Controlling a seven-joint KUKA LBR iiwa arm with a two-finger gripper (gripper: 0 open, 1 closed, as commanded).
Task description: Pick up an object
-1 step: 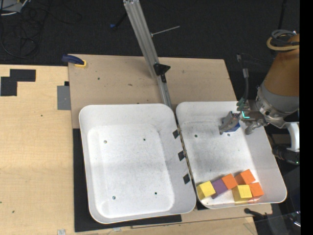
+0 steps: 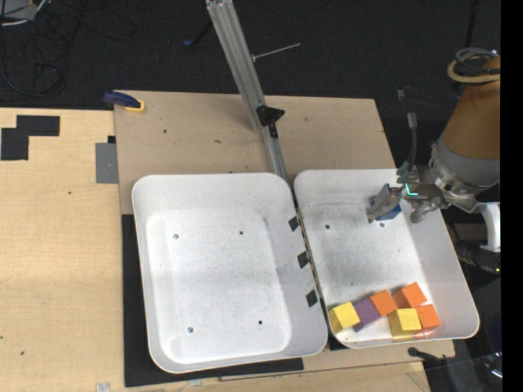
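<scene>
Overhead slanted view of the bench. Two shallow white bins sit side by side on a wooden board: the left bin [image 2: 163, 198] and the right bin [image 2: 343, 190], their inner rims touching along a seam marked by three small black clips [image 2: 301, 258]. The grey arm [image 2: 470, 149], orange-banded above the wrist, enters from the right and carries its gripper [image 2: 402, 207] over the upper part of the right bin. The two fingers are spread apart, and a small blue object [image 2: 391, 211] shows between them; whether the fingers actually clamp it cannot be told from this angle. A cluster of blocks lies in the near right corner of the right bin, well apart from the gripper: a yellow block [image 2: 344, 315], a purple block [image 2: 367, 314], an orange block [image 2: 383, 303], a second orange block [image 2: 413, 294], a second yellow block [image 2: 403, 322] and a third orange block [image 2: 428, 316], packed edge to edge. A slanted aluminium rail [image 2: 243, 72] rises behind the bins. A blue-and-yellow clamp [image 2: 124, 100] rests at the board's far left corner.
</scene>
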